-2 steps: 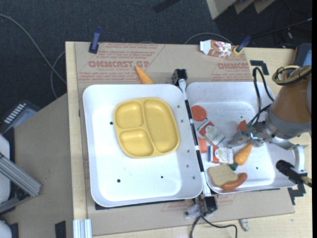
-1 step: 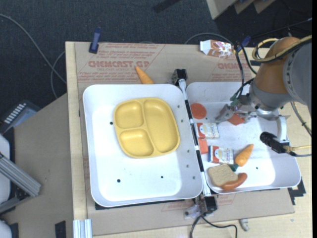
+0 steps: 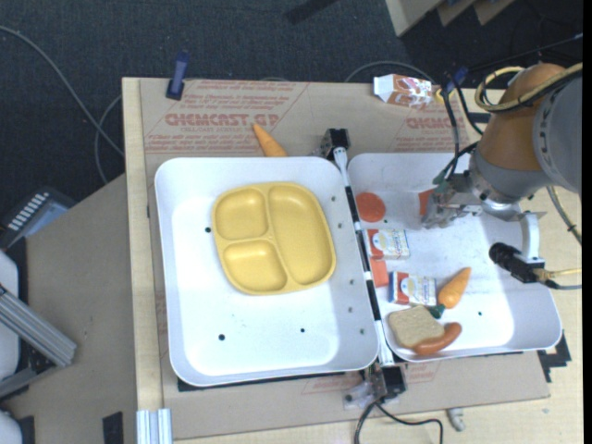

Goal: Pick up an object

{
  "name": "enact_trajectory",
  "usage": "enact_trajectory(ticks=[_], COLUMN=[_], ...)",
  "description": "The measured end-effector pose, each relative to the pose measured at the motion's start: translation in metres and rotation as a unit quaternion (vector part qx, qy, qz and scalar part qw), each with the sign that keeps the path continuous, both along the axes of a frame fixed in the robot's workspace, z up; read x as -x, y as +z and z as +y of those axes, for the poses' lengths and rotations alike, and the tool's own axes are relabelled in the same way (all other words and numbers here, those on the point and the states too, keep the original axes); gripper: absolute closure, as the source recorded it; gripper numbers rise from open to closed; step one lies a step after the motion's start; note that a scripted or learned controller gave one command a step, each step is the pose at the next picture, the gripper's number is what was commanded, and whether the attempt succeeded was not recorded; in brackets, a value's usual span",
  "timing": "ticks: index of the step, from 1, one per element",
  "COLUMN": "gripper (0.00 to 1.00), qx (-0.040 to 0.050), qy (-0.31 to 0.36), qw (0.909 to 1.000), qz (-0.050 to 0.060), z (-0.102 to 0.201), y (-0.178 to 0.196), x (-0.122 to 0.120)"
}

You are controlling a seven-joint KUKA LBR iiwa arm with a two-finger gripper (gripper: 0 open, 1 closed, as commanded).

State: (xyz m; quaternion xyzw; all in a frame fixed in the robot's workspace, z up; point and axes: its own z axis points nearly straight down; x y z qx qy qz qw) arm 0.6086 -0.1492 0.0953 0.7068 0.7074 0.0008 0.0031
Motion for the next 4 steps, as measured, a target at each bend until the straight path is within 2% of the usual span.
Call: enact_trajectory(ticks=[1, 2, 3, 4], gripper=[0.0, 0.0, 1.0, 1.0], qx=[0.0, -0.0012, 0.0, -0.0027], qy=[0.0, 0.0, 0.001, 0.001], qw=[1.0, 1.0, 1.0, 1.0], qz=[0.0, 0.002, 0.0, 0.002], z=[0.0, 0.001, 0.0, 0.105], y=[0.0, -0.01, 0.0, 0.091], x=[0.0, -0.058, -0.059, -0.016])
